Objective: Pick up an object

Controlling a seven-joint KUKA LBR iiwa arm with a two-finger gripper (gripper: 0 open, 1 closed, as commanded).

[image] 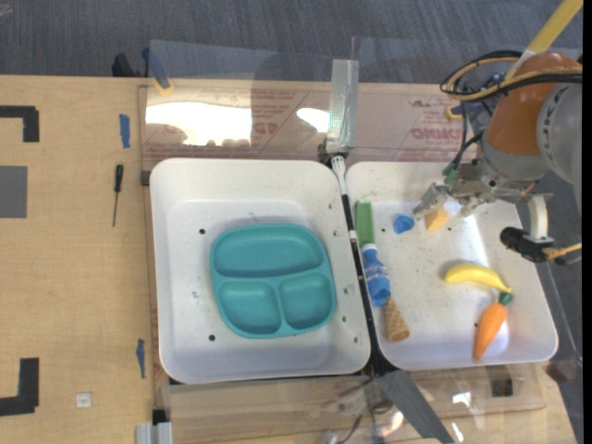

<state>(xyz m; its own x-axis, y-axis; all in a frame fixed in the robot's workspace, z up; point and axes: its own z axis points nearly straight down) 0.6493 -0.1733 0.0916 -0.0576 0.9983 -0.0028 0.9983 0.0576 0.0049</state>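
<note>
A smooth teal plate (272, 279) with three compartments lay in the left bin (176, 248). In the right bin (527, 345), a green marker (363, 222) and a blue bottle (376, 274) ran lengthwise beside the divider, above a ridged brown cone (396, 321). A curved yellow banana (476, 277) lay crosswise; the tapered orange carrot (489, 328) pointed down-left. The end effector (449, 200) hovered over a small yellow piece (436, 219); I could not tell its grip.

Even, bright overhead light is cast — strong glare is seen on the clear panel (222, 118) behind the left bin (176, 276). Shadows are kept soft; slight blur is noticed throughout.
</note>
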